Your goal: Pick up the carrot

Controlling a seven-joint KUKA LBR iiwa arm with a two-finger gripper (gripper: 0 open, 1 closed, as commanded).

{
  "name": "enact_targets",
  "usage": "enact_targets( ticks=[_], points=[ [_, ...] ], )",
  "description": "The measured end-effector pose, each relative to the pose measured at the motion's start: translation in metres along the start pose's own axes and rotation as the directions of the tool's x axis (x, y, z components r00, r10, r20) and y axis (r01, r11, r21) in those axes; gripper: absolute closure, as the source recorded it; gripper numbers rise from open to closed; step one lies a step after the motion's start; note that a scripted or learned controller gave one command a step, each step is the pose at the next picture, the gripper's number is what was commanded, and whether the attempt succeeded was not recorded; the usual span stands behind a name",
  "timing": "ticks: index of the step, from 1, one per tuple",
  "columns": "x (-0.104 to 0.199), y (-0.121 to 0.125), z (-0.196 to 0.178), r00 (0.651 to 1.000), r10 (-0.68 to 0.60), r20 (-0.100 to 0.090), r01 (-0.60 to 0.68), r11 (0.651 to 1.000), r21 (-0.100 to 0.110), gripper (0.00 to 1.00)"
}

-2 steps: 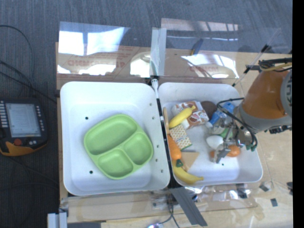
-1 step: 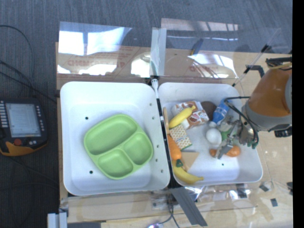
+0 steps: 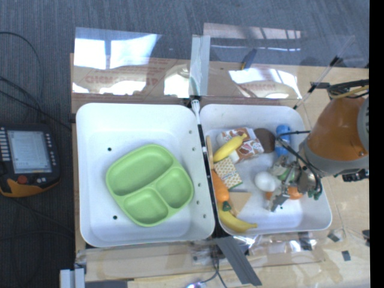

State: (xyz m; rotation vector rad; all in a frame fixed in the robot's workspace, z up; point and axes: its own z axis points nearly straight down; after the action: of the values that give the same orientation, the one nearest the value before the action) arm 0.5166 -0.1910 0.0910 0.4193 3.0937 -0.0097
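Nearest the camera, at the front of the right-hand shallow white bin (image 3: 312, 221), a curved yellow banana (image 3: 236, 222) lies along the front wall, and just behind it, against the divider between the bins, sits the small orange carrot with a green stub (image 3: 220, 194), lying roughly along the wall. Behind the carrot are a patterned cracker-like square (image 3: 228, 173), a second yellow banana (image 3: 229, 148), a printed snack packet (image 3: 247, 146), a dark brown rounded piece (image 3: 265, 139) and a blue object (image 3: 282, 131). A white egg-shaped ball (image 3: 264, 180) rests mid-bin. The two-finger gripper (image 3: 281, 198) hangs over the right half of this bin, beside the white ball and a small orange item (image 3: 294, 191), well apart from the carrot; whether its fingers are parted or closed I cannot tell, and nothing is visibly held. The left white bin (image 3: 96, 131) holds a green three-compartment plate (image 3: 150, 185). My reading: the approach is not yet made; the next move calls for travelling left across the bin and descending along the divider wall.
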Motion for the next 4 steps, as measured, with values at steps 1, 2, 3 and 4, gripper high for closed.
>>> enact_targets(
  ticks=[1,2,3,4],
  points=[
    [-0.001,0.001,-0.008,1.0,-0.002,-0.002,0.002,1.0,0.001,1.0],
    [0.043,0.042,-0.083,0.982,0.189,-0.022,-0.19,0.982,0.001,1.0],
    [0.05,0.119,-0.141,0.903,0.428,-0.021,-0.428,0.904,0.007,1.0],
    [0.058,0.178,-0.091,0.759,0.651,-0.022,-0.651,0.759,0.018,1.0]
  ],
)
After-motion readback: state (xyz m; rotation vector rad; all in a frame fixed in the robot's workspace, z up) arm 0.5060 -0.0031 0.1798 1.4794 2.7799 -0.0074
